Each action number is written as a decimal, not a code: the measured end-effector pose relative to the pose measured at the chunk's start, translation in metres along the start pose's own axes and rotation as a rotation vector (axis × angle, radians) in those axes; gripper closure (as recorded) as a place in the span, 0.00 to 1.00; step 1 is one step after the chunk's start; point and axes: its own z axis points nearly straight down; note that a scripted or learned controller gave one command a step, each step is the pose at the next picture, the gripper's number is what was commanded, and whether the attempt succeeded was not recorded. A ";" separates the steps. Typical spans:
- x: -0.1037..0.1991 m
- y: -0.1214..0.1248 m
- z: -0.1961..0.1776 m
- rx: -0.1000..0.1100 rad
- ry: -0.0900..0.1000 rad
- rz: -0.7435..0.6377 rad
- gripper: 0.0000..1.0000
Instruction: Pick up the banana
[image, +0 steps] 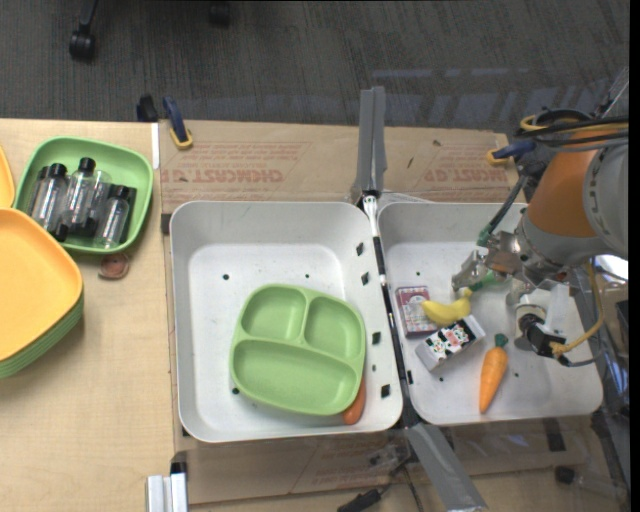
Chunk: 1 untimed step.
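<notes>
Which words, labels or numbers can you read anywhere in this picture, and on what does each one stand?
"CHEMCRAFT"-like red print, upside down and blurred, uncertain: on the cardboard sheet behind the bins.
Red print on the same cardboard at right: too blurred to read.
Small red packet and black-and-white box by the banana: print too small to read.

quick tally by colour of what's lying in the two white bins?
Green: 1, divided plate
Yellow: 1, banana
Orange: 2, carrot in the right bin; orange item poking out from under the plate, kind unclear
Red/pink: 1, small packet
Black-and-white: 1, small box
Total: 6
</notes>
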 end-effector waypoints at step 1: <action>0.035 -0.039 0.000 0.000 0.000 -0.038 0.00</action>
